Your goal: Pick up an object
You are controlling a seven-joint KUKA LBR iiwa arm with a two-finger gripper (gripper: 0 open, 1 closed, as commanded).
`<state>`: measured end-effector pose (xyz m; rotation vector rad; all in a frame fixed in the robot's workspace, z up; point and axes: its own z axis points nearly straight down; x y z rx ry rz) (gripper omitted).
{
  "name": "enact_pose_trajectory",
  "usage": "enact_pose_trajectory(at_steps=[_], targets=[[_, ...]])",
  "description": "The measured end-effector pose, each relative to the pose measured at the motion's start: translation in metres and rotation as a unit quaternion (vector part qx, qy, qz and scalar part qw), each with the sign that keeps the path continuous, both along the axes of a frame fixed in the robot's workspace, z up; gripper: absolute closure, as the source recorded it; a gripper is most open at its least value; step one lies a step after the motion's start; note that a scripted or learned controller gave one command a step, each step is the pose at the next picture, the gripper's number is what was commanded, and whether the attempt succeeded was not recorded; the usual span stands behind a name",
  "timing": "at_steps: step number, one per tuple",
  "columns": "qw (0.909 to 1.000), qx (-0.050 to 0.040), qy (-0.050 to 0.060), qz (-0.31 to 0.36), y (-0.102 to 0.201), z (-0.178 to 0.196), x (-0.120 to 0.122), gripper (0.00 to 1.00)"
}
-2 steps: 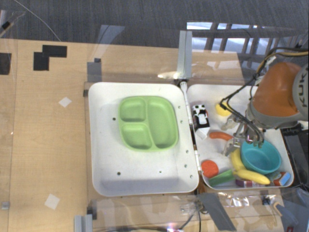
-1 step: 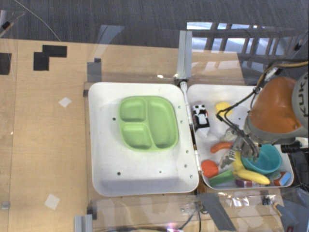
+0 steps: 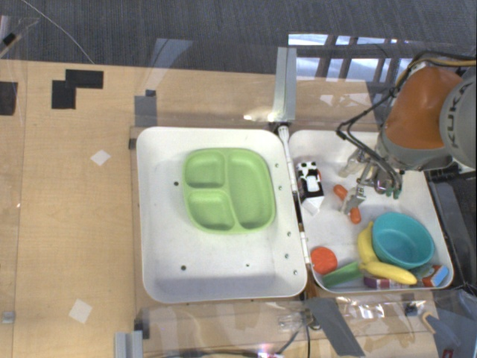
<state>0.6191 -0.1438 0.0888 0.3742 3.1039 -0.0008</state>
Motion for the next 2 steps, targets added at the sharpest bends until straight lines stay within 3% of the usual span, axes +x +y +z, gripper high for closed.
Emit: enact_pose_trajectory(at_steps=[1,2], targets=[[1.0,-0.0007,-0.006,0.002,0.001,0.015,0.004,1.0],[0.9986,0.0009,-0.006,-0.052,0.028,0.145,0.011,1.0]])
